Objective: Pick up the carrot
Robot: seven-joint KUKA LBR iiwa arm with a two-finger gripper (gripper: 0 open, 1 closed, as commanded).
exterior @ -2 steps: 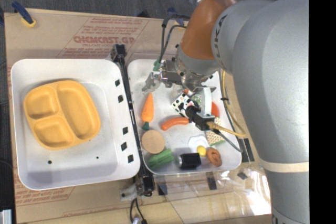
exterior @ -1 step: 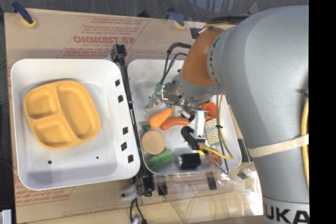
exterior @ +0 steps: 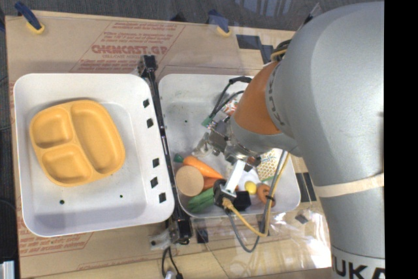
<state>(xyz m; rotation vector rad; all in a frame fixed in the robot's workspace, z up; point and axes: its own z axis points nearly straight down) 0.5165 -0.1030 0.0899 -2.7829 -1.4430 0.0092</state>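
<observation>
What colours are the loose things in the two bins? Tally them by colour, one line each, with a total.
Orange: 1, the carrot
Yellow: 1, the divided tray in the left bin
Tan: 1, the round block
Green: 1, the green piece
Total: 4 that can be made out; small bits under the arm are too hidden to count.

Red print on the cardboard [exterior: 124, 42] at the far left reads "CHEMCAST GP"; the smaller lines beneath are too blurred. The arm [exterior: 356, 264] at near right shows "UKA".
</observation>
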